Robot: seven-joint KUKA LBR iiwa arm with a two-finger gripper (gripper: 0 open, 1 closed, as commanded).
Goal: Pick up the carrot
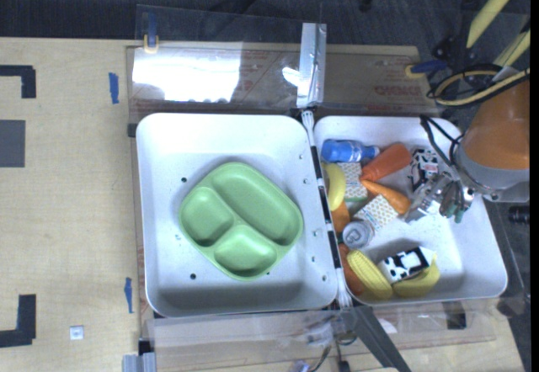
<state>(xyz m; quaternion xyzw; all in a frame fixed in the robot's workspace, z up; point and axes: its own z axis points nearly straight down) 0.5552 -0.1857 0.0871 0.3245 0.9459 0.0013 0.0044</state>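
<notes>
- Gripper [431, 190] low in the right bin [480, 252], near its upper right part, arm [497, 143] coming in from the right edge
- Finger opening: cannot tell, mechanism too cluttered and small to read
- Nothing visibly held between the fingers; tip sits just beside the carrot's right end, contact not resolvable
- Carrot [386, 193] lying flat in the right bin, upper middle area
- Long axis running from upper left to lower right, at a shallow slant
- Which end is the thick one: not clear at this size
- Carrot directly left of the gripper, its lower-right end the closest part
- Just above the carrot: orange bottle-shaped item [389, 162], and left of that a blue bottle [347, 151] lying on its side
- Left of the carrot: yellow item [335, 186] against the bin's left wall
- Below the carrot: patterned packet [378, 212] and a metal can [357, 234], both close to it
- Further down: corn cob [369, 271] and a black-and-white toy [406, 263] on a yellow item, well apart from the gripper
- Left bin [168, 151] holding a green divided plate [241, 219], well apart from the carrot and gripper
</notes>
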